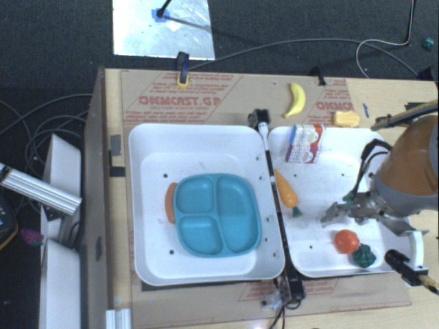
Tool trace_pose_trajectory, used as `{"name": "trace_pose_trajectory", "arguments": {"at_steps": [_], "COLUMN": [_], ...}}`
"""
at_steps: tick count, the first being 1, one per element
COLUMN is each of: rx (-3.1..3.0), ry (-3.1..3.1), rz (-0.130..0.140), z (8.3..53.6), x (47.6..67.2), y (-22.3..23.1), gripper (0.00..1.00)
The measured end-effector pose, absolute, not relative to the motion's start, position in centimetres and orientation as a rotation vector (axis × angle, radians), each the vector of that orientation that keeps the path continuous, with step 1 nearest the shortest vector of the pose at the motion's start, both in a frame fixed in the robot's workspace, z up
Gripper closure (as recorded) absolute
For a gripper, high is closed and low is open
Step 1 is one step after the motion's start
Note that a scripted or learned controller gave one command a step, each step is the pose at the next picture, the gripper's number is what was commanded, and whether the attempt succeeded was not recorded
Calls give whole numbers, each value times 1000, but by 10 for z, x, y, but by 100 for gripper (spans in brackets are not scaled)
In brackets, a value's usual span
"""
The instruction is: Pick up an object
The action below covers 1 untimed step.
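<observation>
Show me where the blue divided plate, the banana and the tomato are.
blue divided plate (218, 214): camera view, on the ridge between its compartments.
banana (297, 99): camera view, on the middle of its curve.
tomato (346, 240): camera view, on the middle of its red top.

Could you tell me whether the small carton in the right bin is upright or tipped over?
Tipped, it seems: the carton leans against the right bin's back wall, its printed face showing.
</observation>
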State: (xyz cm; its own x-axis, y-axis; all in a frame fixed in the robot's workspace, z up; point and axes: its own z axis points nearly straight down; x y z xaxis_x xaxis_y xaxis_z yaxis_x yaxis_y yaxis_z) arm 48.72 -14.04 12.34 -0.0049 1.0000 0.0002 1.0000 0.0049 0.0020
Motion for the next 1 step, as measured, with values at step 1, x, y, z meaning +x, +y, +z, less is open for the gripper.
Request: {"name": "trace_pose_trajectory", "arguments": {"at_steps": [1], "rx": [2218], "ry": [2223], "rz": [1], "z": [84], "x": [487], "y": [-129], "gripper": [0]}}
